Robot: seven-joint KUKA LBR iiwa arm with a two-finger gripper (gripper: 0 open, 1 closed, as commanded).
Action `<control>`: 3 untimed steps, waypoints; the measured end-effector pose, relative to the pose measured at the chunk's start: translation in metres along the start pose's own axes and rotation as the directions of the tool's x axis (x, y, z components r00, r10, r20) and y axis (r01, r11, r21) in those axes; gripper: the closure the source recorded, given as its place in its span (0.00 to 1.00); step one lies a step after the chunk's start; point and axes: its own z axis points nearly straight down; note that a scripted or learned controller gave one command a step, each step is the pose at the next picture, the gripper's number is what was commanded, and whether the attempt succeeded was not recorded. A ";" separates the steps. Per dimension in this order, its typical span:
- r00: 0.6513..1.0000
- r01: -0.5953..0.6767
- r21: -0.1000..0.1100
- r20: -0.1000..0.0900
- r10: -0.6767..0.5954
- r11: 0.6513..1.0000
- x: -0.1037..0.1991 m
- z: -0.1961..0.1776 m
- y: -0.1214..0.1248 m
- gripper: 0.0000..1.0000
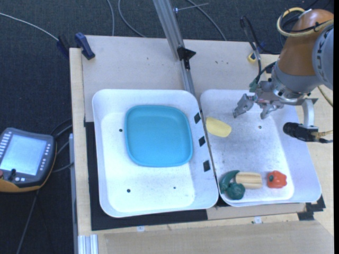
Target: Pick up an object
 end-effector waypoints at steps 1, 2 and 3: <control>1.000 -0.001 0.002 0.000 0.001 1.000 -0.005 0.059 -0.007 0.00; 1.000 0.000 -0.002 0.000 0.000 1.000 -0.004 0.082 -0.008 0.00; 1.000 0.000 -0.005 0.001 0.000 1.000 -0.004 0.070 -0.007 1.00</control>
